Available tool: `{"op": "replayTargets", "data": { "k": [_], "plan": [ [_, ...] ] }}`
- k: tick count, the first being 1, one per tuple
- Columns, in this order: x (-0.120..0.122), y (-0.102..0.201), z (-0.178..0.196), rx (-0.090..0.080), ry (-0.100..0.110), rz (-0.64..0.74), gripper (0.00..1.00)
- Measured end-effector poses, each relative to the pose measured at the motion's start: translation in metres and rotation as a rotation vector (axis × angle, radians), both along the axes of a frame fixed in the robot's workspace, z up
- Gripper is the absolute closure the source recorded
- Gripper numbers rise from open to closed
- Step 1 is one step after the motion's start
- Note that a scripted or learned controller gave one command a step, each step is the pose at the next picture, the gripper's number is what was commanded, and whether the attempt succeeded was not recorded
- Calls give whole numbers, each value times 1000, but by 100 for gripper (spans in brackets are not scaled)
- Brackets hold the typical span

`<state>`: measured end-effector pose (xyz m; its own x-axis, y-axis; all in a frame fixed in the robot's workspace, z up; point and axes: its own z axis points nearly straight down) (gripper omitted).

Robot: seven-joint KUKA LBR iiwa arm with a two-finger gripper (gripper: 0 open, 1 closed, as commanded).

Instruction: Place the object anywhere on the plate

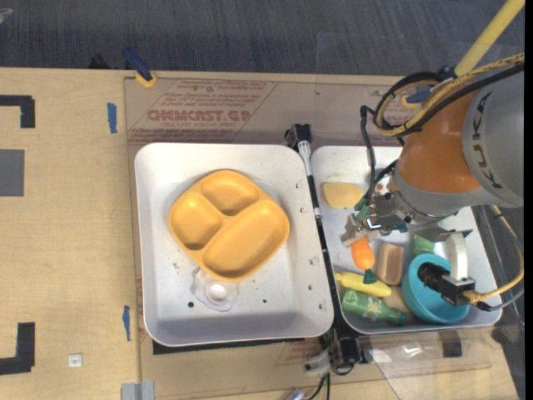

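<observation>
An orange-yellow plate (229, 222) with three compartments lies in the left bin (158, 307). My gripper (365, 225) hangs low over the right bin (333, 223), at its left middle, right above an orange carrot-like piece (362, 254). A pale yellow flat piece (340, 194) lies just behind the gripper. The arm's orange band and grey body cover the back of the right bin.
The right bin also holds a tan block (389, 262), a blue cup (433, 290), a yellow piece (364, 284) and a green one (372, 307) at the front. A small clear lid-like thing (215, 292) lies in front of the plate.
</observation>
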<state>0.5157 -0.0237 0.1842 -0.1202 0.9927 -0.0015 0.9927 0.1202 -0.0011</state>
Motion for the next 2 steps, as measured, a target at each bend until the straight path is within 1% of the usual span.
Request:
{"op": "replayTargets", "data": {
  "k": [1, 2],
  "plan": [
    [-23, 60, 46, 2, -2, -196, 100],
    [31, 155, 53, 3, -1, -180, 100]
  ]
}}
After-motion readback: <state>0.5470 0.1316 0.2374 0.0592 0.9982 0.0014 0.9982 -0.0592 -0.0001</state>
